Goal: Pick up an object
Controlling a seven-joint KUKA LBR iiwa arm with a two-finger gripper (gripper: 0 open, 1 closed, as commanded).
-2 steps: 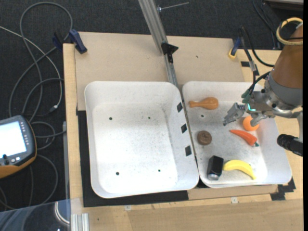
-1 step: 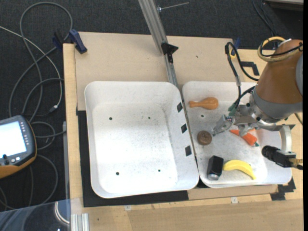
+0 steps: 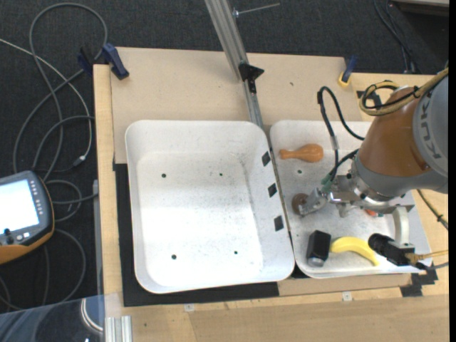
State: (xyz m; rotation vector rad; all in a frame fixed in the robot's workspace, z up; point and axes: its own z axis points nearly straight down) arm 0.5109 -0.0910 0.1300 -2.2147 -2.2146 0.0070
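The right bin (image 3: 285, 137) holds four loose things. An orange-brown wooden pear shape (image 3: 301, 152) lies near its far wall. A small brown-grey round piece (image 3: 307, 204) sits by the bin's left wall. A black block (image 3: 318, 248) and a yellow banana (image 3: 354, 248) lie near the front wall. My gripper (image 3: 333, 195) hangs low over the middle of this bin, with its tip right beside the brown-grey piece on that piece's right. The wrist and arm hide the bin floor behind the gripper.
The left bin (image 3: 142, 191) lies alongside, its right wall meeting the right bin's. A slanted metal rail (image 3: 226, 34) runs down from the top to the bins' shared wall. Black cables (image 3: 329, 120) loop above the right bin's far side.
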